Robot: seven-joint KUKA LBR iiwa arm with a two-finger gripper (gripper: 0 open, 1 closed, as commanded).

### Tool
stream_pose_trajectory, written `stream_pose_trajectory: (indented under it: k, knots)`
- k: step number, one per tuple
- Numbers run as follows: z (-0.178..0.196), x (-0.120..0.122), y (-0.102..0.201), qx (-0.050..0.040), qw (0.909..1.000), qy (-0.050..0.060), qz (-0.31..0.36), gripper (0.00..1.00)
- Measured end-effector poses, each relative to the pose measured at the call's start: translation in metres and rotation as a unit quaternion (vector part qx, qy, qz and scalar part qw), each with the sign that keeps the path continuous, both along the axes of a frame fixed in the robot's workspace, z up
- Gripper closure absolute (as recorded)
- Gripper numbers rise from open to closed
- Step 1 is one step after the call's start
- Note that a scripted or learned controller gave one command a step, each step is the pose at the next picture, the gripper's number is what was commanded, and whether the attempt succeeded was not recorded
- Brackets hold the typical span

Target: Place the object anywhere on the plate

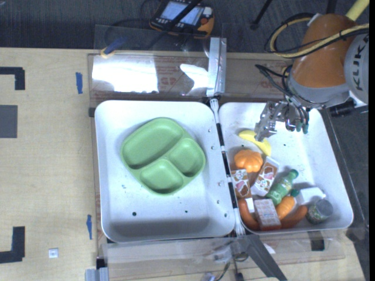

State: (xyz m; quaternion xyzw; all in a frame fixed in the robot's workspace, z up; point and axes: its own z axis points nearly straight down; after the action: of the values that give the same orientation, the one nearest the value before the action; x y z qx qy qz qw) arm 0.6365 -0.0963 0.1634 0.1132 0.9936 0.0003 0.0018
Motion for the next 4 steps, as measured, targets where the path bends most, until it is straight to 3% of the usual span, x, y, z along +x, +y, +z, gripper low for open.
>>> stream_pose_trajectory:
  k: [1, 2, 3, 4]
  knots:
    - [0.024, 0.027, 0.050, 0.0001, 0.9969, -0.003, 0.079, 1.00]
    - [-0.045, -0.022, -0.001, -0.0018, 0.9814, -0.005, 0.192, 1.00]
    - [0.023, -0.011, 0.072, -0.0002, 0.9696, -0.002, 0.245, 1.00]
    - [0.023, 0.005, 0.042, -0.0016, 0.8993, -0.003, 0.437, 1.00]
